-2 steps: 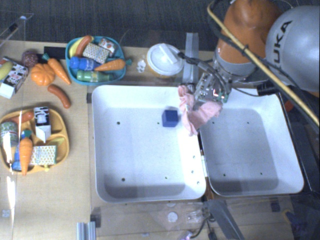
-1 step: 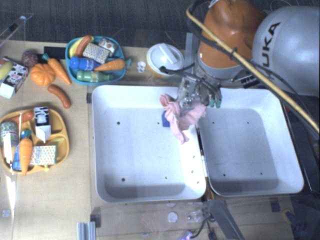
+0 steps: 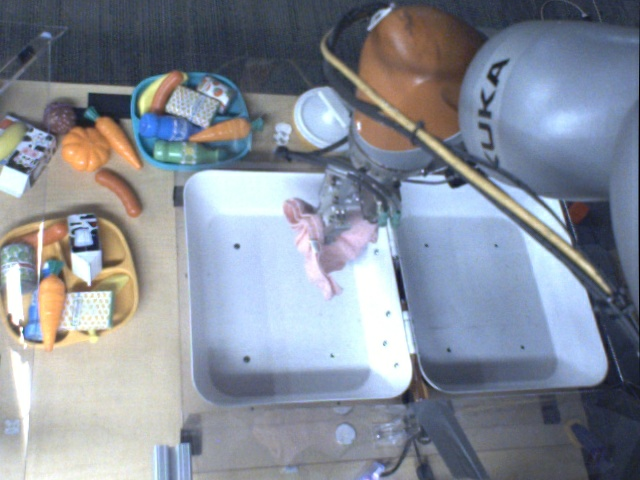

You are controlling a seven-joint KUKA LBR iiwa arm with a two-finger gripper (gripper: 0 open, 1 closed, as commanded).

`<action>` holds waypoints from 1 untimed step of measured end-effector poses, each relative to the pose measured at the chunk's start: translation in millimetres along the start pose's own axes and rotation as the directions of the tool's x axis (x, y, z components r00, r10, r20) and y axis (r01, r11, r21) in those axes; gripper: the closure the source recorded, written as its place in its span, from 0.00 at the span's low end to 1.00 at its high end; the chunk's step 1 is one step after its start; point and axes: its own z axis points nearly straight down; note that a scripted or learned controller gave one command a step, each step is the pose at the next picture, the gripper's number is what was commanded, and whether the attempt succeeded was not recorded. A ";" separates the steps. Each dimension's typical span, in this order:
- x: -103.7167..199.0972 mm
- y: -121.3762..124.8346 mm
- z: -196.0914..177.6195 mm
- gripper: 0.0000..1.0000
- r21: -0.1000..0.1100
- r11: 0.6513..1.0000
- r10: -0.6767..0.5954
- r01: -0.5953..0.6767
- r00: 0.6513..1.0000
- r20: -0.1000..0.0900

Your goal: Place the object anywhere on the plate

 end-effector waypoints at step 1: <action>-0.2 -0.2 -0.4 0.00 0.000 1.000 0.000 0.000 1.000 0.001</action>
